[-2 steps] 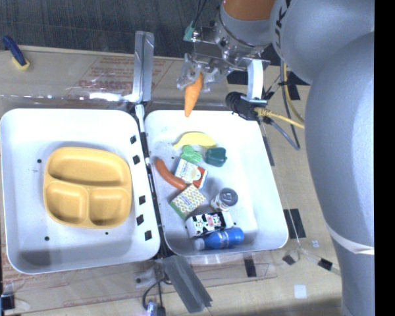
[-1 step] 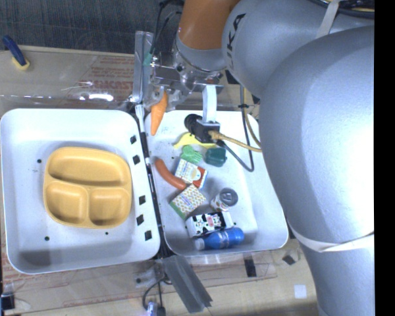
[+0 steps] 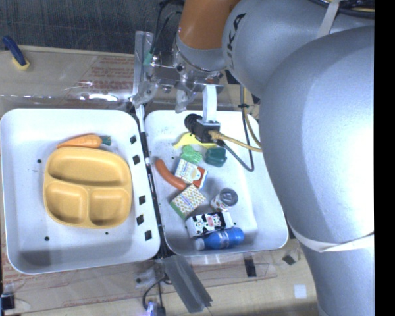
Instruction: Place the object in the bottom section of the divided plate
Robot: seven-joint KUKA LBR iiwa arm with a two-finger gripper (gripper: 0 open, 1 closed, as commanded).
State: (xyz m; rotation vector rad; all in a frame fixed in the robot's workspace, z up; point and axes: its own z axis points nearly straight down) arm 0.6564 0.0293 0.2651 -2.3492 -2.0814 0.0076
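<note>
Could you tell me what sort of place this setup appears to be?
Most likely a robotics lab bench for pick-and-place trials: a KUKA arm reaches over two white bins, one holding a divided plate, the other toy groceries.

Bright, even overhead light. The white bins (image 3: 26,130) run near blown out, losing surface detail. Soft short shadows under the plate (image 3: 89,186) and along bin walls. Specular glare on the grey arm (image 3: 316,110) and on clear plastic behind the bins. Dark backdrop is noisy. Overall slightly soft, low resolution; small items blurry.
</note>
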